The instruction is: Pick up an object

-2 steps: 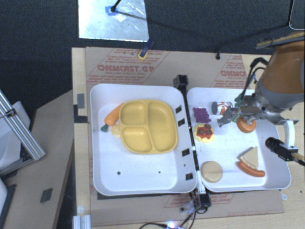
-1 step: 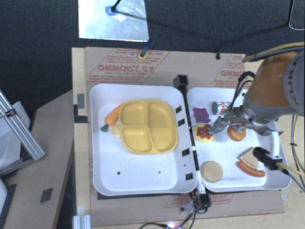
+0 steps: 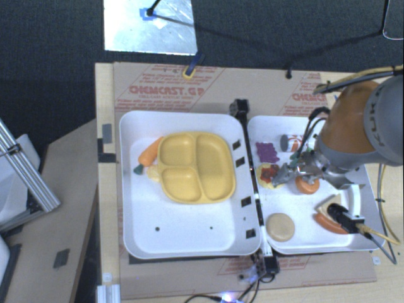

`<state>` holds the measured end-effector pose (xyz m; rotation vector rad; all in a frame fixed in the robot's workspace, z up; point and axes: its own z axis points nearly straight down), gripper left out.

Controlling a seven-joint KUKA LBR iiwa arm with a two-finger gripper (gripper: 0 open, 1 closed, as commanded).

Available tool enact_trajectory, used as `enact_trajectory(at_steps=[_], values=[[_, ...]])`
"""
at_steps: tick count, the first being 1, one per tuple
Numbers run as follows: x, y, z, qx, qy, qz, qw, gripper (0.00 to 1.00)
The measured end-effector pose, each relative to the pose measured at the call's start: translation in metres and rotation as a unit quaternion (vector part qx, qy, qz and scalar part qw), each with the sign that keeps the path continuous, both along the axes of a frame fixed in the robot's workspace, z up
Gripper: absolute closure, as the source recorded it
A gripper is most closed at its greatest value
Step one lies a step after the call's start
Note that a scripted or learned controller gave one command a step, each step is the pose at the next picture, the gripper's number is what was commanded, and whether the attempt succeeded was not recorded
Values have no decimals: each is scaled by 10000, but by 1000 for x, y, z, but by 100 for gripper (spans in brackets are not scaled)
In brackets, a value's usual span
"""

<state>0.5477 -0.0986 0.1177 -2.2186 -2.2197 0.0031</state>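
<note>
The orange carrot toy (image 3: pixel 150 151) touches the upper-left rim of the yellow divided plate (image 3: pixel 192 167) in the left bin (image 3: pixel 136 232). It lies at a slant, with its green tip pointing down and away from the plate.

To the right of the plate, across the wall between the bins, a purple grape cluster (image 3: pixel 267 150) sits level with the plate's upper half. Just below the grapes, level with the plate's middle, is a small red-and-yellow toy (image 3: pixel 269 173). This looks like the piece being tried for, because the gripper (image 3: pixel 287 174) hangs just to its right, tilted towards it. The view is too blurred there to tell whether the gripper is released or clenched, and nothing can be seen held in it.

The toy's long axis seems to run roughly parallel to the plate's right edge, red end farther up and yellow end nearer. Its outline is too small to be sure which end leads.

To do this step well, the gripper should probably centre over the toy and close across its short width, which means squeezing along the line that points towards the plate. It should come straight down so it does not nudge the grapes.

A tan round piece (image 3: pixel 280 226) lies below and to the right of the plate. An orange piece (image 3: pixel 308 185) and a hot-dog toy (image 3: pixel 329 223) lie farther right.
</note>
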Motion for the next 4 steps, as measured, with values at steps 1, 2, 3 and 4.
enact_trajectory(at_steps=[1,2,3,4], values=[[3,0,-29,0,-45,-2,10000,0],[6,-4,-16,-55,-118,-7,9999,100],[10,3,46,-8,-55,21,10000,100],[13,9,91,-8,-49,21,10000,100]])
